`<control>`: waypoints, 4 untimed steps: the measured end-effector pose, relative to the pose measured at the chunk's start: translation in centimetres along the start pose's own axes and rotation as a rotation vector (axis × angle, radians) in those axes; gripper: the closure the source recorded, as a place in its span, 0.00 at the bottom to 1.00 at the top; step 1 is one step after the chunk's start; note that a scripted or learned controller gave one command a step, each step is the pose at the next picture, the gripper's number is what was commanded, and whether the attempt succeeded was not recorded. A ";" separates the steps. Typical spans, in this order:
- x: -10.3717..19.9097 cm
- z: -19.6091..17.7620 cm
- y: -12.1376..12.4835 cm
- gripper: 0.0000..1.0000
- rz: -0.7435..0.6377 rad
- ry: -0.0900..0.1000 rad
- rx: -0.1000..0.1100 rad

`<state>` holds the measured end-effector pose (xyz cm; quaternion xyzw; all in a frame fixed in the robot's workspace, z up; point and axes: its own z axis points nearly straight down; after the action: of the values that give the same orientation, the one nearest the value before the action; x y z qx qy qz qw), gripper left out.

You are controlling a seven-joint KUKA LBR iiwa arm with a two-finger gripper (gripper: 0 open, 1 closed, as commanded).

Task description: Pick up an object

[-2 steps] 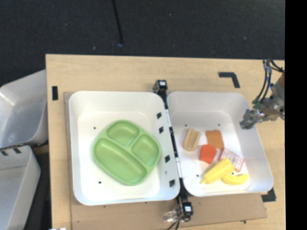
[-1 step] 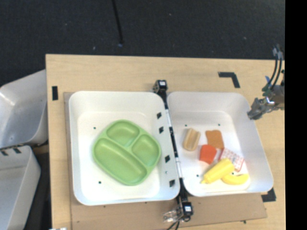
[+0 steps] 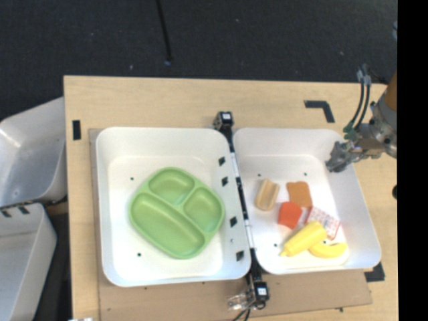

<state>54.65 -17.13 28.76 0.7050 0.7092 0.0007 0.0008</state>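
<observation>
- The arm [image 3: 382,116] is reaching in from the right edge of the camera view, its orange band just showing at that edge.
- The jaws' assembly, the gripper [image 3: 339,156], is hanging over the upper right rim of the right bin [image 3: 314,139], above the bin's far right corner.
- Whether the jaws are apart or together I cannot tell; the tip is small and blurred, and nothing is showing between them.
- The desk [image 3: 147,102] is carrying both white bins side by side, with a row of dark clips running down the seam between them.
- The left bin [image 3: 117,259] is holding a green divided plate [image 3: 176,212], lying flat near the bin's middle with its three compartments facing up.
- The objects to pick are all lying in the right bin, in its lower middle part, well apart from the gripper.
- A tan bread-like piece [image 3: 267,194] is lying nearest the seam.
- An orange slab [image 3: 299,192] is sitting just to its right.
- A red block [image 3: 289,215] is lying just below the orange slab, touching or nearly touching it.
- A yellow bottle-shaped toy [image 3: 301,239] is lying tilted below the red block.
- A banana [image 3: 328,249] is lying beside the yellow toy, near the bin's lower right wall.
- A small red-and-white packet [image 3: 324,221] is resting just above the banana.
</observation>
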 end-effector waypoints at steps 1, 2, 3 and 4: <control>5.8 -0.1 0.4 1.00 -0.001 0.000 0.001; 10.1 1.2 0.1 1.00 0.002 -0.001 0.001; 15.8 2.7 0.1 1.00 -0.001 0.001 0.002; 20.7 2.3 0.3 1.00 -0.002 0.002 0.001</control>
<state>54.86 3.57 26.47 0.7045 0.7097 0.0009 0.0000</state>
